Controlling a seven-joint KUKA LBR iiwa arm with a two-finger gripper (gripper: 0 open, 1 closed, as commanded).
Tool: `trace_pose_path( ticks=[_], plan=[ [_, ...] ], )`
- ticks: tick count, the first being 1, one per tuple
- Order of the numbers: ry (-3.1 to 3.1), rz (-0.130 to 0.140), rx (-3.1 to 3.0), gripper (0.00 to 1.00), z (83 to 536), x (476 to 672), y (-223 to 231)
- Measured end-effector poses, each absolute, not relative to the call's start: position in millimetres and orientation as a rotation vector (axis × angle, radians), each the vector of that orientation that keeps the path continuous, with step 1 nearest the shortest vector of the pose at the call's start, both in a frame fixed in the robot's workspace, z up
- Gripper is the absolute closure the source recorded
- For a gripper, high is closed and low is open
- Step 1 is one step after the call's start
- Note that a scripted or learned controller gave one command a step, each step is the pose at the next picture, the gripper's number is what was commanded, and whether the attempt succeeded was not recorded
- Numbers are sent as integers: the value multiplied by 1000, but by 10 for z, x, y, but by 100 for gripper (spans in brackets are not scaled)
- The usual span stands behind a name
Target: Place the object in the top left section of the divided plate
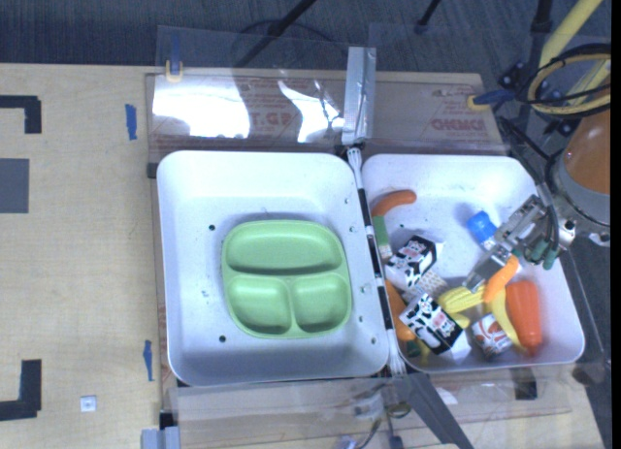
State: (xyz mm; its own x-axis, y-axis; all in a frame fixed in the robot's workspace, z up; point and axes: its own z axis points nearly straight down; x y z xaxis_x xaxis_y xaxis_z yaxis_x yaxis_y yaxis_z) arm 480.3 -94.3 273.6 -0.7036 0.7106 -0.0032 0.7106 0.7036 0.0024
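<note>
On the bench, the end effector (490, 265) hangs over toys in the right bin (451, 168), grip state unclear.

You see a light green divided plate (286, 277) in the white left bin (184, 195). In the white right bin (446, 174) lie an orange carrot (525, 313), a yellow banana (464, 302), a blue block (480, 225), an orange-red sausage (392, 202) and two black-and-white cow-patterned toys (429, 323). The bench (68, 243) is pale wood with blue tape marks (131, 121).
</note>
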Motion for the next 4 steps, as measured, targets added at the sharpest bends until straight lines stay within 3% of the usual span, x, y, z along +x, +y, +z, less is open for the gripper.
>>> trace_pose_path(
  ticks=[1, 2, 3, 4],
  plan=[
    [2915, 15, 1063, 0, 1417, 4902, -966],
    [2698, 50, 1510, 0, 1250, 5036, -1511],
    [2612, 62, 1646, 0, 1227, 5258, -1939],
    [2397, 98, 1973, 0, 1188, 5371, -1975]
  ],
)
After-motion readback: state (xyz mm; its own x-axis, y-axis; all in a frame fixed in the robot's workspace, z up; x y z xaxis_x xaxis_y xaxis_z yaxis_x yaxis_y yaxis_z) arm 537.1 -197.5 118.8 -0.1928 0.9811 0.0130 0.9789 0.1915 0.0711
